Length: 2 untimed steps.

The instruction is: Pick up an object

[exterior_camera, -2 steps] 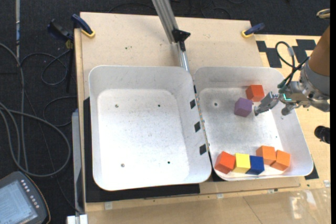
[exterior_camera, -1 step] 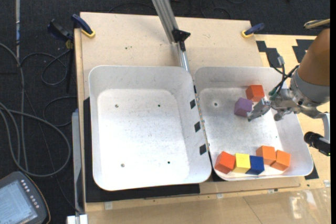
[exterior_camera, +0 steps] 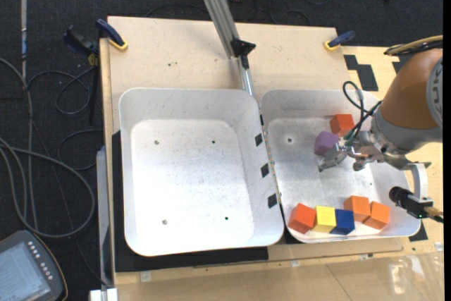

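Nearest to the camera, along the lower rim of the right bin, five blocks lie in a row: an orange block at the left end, then a yellow block touching it, then a blue block, then two more orange blocks at the right end. Higher in the same bin, in the right middle of the frame, a purple block lies on the bin floor, and just above and to the right of it sits another orange block. The jaws of the gripper are low in the bin, just below and to the right of the purple block; I cannot tell how wide they stand, and no block shows between them. The arm comes in from the right edge of the frame, with its orange band above the wrist. The left bin fills the middle left of the frame, touching the right bin. Both bins rest on the pale bench.
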### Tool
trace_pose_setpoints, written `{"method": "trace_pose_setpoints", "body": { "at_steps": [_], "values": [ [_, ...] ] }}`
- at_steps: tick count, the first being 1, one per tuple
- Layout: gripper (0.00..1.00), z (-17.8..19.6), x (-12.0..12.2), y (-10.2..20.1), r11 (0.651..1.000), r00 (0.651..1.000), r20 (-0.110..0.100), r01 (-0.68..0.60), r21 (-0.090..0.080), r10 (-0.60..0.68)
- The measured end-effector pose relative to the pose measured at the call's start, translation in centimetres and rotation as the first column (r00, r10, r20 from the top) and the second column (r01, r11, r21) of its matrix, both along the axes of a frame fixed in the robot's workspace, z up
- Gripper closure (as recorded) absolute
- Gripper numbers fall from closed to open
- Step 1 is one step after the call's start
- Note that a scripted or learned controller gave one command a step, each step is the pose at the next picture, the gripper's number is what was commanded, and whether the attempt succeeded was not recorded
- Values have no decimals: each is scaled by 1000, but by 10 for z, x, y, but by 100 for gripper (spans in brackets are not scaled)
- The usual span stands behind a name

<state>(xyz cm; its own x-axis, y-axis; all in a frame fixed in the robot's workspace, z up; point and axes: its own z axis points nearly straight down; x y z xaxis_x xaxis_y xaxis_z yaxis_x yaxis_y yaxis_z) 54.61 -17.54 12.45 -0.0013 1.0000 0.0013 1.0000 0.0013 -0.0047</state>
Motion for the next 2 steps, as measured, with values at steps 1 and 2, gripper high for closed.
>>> {"method": "trace_pose_setpoints", "body": {
  "at_steps": [1, 2],
  "values": [
    [0, -30, 0, 0, 1000, 1000, 4, 2, -2, -1],
    [100, -19, 1, 0, 1000, 1000, 7, 1, -2, -1]
  ]
}}
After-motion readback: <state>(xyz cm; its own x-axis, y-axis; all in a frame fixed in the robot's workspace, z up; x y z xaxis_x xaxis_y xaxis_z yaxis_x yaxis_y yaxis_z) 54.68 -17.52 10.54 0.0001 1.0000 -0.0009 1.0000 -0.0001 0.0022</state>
